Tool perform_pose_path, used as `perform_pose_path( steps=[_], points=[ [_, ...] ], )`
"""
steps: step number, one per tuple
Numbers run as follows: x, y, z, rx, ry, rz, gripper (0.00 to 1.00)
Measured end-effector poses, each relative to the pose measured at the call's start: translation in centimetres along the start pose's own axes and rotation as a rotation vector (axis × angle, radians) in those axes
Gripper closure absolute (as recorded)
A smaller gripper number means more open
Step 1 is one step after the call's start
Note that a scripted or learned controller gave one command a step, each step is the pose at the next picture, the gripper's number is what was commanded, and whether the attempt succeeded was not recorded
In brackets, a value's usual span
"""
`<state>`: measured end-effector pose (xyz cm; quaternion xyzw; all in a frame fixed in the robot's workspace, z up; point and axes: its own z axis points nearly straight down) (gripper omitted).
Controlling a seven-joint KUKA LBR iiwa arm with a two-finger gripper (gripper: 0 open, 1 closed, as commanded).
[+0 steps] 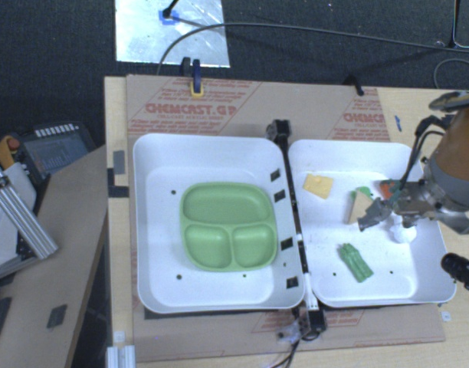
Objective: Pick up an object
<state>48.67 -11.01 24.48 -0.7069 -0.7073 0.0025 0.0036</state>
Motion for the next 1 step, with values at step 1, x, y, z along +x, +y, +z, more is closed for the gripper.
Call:
perform_pose_path(
  steps=[1],
  points=[
    [0.03,0.21,-0.48,-0.011,-0.002,-0.003,0.0]
  ],
)
